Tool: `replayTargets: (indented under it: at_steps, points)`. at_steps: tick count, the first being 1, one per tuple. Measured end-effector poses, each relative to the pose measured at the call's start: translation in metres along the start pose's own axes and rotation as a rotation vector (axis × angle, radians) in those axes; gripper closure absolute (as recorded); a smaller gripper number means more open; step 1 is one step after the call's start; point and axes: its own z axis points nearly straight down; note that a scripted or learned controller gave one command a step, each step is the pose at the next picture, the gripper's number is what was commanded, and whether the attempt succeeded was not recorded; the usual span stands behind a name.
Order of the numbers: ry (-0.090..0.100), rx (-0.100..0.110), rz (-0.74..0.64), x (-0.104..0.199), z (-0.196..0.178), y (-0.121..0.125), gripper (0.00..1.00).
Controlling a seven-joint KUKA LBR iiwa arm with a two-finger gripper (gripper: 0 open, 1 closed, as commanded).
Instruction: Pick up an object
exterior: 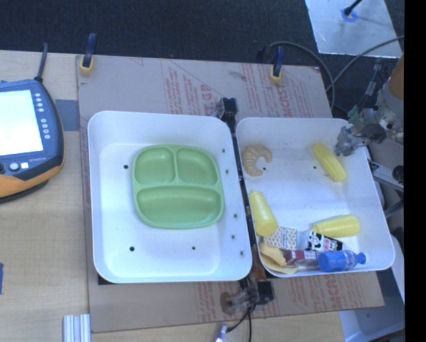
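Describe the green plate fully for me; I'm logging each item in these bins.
The green plate is a pale green divided tray with rounded corners, smooth and matte like moulded plastic. It has three compartments: two smaller ones along its far side and one wide one along its near side, parted by raised ridges. It lies flat and upright, roughly centred on the floor of the left bin, slightly skewed to the bin's walls. Nothing lies in it, and nothing touches it besides the bin floor.

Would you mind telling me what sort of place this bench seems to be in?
Probably a robotics lab test bench: two white bins clamped onto a board, a teach pendant lying at the left, and toy foods such as a croissant as pick objects.
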Motion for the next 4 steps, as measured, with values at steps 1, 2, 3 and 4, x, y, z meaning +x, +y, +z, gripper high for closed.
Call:
replayTargets:
  at_steps: [1,2,3,4]
  points:
    - [0.004,0.0,0.008,0.0,-0.006,0.039,1.0]
    - [0.005,0.001,0.01,0.0,-0.031,0.009,1.0]
    - [0.004,0.0,0.008,0.0,-0.031,0.039,1.0]
    - [0.005,0.002,0.006,0.0,-0.028,0.039,1.0]
